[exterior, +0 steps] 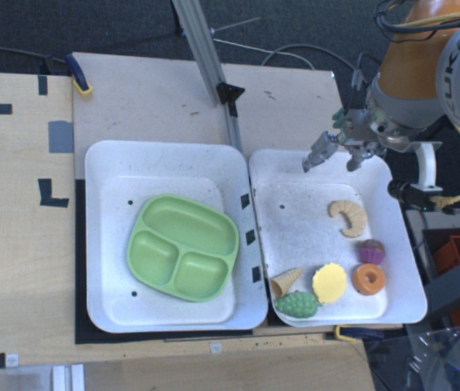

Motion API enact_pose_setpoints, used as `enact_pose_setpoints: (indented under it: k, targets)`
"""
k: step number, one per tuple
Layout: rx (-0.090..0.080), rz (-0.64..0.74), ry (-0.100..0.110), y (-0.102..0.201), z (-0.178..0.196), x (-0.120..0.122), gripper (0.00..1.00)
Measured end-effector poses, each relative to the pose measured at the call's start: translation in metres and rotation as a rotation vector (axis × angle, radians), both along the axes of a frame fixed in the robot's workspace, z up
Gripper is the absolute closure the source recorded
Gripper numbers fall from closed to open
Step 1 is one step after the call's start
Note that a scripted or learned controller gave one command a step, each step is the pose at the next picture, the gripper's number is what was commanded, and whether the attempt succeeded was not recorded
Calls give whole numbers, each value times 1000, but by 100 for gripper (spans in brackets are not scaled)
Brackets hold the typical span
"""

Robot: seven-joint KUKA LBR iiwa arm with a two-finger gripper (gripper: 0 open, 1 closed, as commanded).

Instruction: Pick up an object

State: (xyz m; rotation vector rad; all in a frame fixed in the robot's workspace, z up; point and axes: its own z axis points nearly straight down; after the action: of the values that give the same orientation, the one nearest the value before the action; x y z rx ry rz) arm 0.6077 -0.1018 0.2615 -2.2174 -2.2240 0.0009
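**Claw open and empty above the far edge of the right bin**

From my seat I see the arm [421, 55] reaching in from the right, its orange band up near the top corner. The gripper [335, 158] hangs over the far rim of the right bin [295, 210], with its two fingers [315, 155] spread apart and nothing between them.

All the things I could pick lie in that same right bin, nearer the front than the claw. A croissant [348, 217] sits about the middle of the bin toward its right side, well apart from the fingers. Below it, close to the right wall, a small purple piece [370, 252] rests just above an orange doughnut [369, 279]. To the left of the doughnut is a round yellow piece [329, 283], and beside that a tan cone [286, 281]. A knobbly green piece [296, 305] lies against the front rim, touching the yellow one as far as I can judge.

The left bin [107, 218] holds a green divided tray [182, 247] with three compartments, lying flat and turned at a slant.
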Motion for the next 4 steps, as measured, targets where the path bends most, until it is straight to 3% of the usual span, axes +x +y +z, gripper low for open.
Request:
enact_pose_setpoints:
  k: [1,4]
  targets:
    - [0,0,0,0,0,0,0]
    - [0,-2,6,0,-168,-22,0]
